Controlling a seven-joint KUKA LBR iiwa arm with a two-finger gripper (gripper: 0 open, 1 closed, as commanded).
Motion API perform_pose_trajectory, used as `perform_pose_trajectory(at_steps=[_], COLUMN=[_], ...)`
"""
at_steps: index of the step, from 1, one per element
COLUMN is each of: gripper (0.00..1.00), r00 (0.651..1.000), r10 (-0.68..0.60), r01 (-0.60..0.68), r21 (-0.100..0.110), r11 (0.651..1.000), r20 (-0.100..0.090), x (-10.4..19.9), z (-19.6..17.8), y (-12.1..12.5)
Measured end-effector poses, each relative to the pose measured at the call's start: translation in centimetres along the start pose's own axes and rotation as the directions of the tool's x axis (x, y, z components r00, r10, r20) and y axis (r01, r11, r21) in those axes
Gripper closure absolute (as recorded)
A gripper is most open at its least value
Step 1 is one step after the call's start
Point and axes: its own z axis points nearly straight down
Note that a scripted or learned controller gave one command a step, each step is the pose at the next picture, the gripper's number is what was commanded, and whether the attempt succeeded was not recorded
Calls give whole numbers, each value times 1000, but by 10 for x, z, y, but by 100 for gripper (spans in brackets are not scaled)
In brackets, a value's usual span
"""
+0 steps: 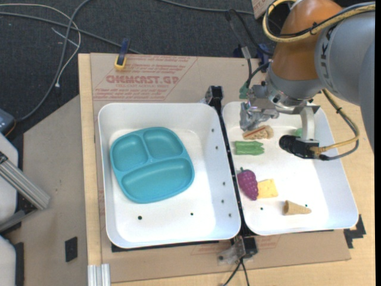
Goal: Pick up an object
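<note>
My gripper (253, 121) reaches down into the back left part of the right bin (333, 216). It sits right over a tan flat food piece (261, 133), whose near edge shows below it. Just in front of that lies a green pea pod (248, 148). Nearer the front are a purple grape bunch (248, 183), a yellow cheese wedge (267, 188) touching it, and a tan cone-shaped piece (296, 208). The arm's orange band and grey body hide the bin's back edge.
The left bin (119, 219) holds a teal divided plate (152, 163). A black divider (225, 154) runs between the bins. A black part with a cable (300, 146) hangs off the wrist over the right bin. Cardboard (143, 76) lies under both bins.
</note>
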Motion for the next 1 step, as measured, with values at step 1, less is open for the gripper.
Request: perform_pose_trajectory(at_steps=[1], gripper=[100], r00=[1000], r10=[-2], r01=[2], r21=[-3], r11=[1000], r20=[-1], x=[48], z=[-11], y=[9])
